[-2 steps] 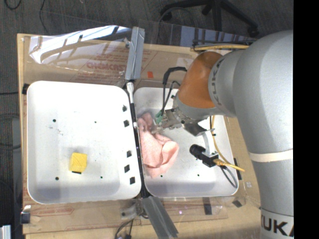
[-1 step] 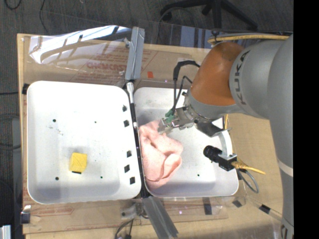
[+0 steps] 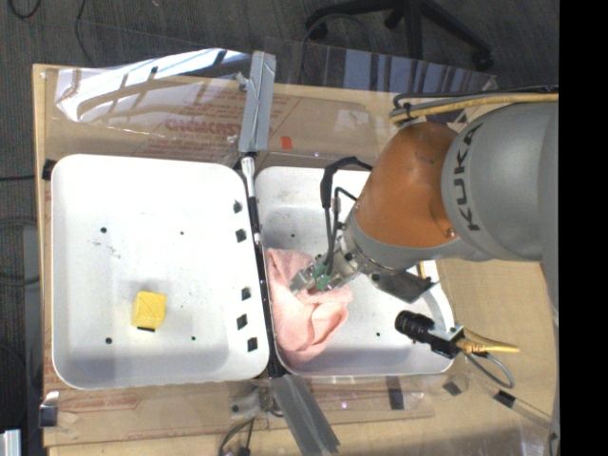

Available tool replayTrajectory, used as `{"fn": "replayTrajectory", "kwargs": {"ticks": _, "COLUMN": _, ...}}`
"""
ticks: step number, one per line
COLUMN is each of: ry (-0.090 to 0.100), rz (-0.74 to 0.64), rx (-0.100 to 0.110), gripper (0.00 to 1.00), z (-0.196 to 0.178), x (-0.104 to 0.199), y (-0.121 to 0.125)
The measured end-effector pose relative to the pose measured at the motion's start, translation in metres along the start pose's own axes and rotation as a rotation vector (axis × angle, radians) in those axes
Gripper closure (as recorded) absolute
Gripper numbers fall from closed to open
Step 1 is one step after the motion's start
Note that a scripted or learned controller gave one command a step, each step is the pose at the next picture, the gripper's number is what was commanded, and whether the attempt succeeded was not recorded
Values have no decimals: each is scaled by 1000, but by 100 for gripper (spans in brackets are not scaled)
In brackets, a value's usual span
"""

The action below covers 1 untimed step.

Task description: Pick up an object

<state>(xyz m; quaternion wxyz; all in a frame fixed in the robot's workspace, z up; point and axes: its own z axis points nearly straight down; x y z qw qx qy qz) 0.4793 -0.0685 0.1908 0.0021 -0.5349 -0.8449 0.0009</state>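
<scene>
A pink cloth (image 3: 302,304) lies crumpled in the right bin (image 3: 285,198), against its left wall and toward the near edge. The hand (image 3: 316,278) is down on the cloth's upper part, touching the fabric; whether it is wide, narrow or gripping the cloth I cannot tell. Above it the grey arm (image 3: 503,188) with its orange band (image 3: 404,188) covers much of that bin. In the left bin (image 3: 142,188) a small yellow block (image 3: 149,310) sits alone, near the front. Both bins rest on the counter (image 3: 313,122).
</scene>
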Motion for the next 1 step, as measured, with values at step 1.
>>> {"fn": "replayTrajectory", "kwargs": {"ticks": 1, "ry": -2, "rz": 125, "rx": -3, "gripper": 100, "z": -83, "x": 5, "y": 66}}
